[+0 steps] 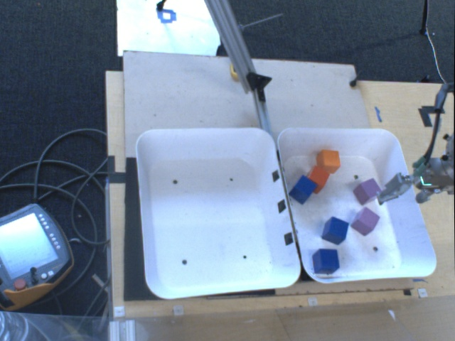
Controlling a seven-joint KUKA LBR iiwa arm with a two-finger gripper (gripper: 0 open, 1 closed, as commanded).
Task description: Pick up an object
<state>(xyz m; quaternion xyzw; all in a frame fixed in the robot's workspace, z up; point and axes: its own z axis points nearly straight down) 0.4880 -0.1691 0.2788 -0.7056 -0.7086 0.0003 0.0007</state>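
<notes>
Your gripper (392, 189) pokes in at the 3 o'clock edge of the right bin (407, 155). It is too small and blurry for you to tell if the claw is released or clenched, and nothing shows inside it.

The blocks you could pick all sit in that right bin. One purple block (367, 190) is just beside the claw tip, and another purple block (365, 221) lies near it, toward 6 o'clock.

Here is what could go wrong. The two purple blocks are close together, so the claw might bump one while going for the other and push it away. At 11 o'clock, the orange block (328, 160), a second orange block (318, 178) and a blue block (303, 190) are bunched up and touching. A grab there could catch two or slip off. The blue block (325, 261) at 6 o'clock sits near the bin wall, so the claw could hit the wall.
</notes>
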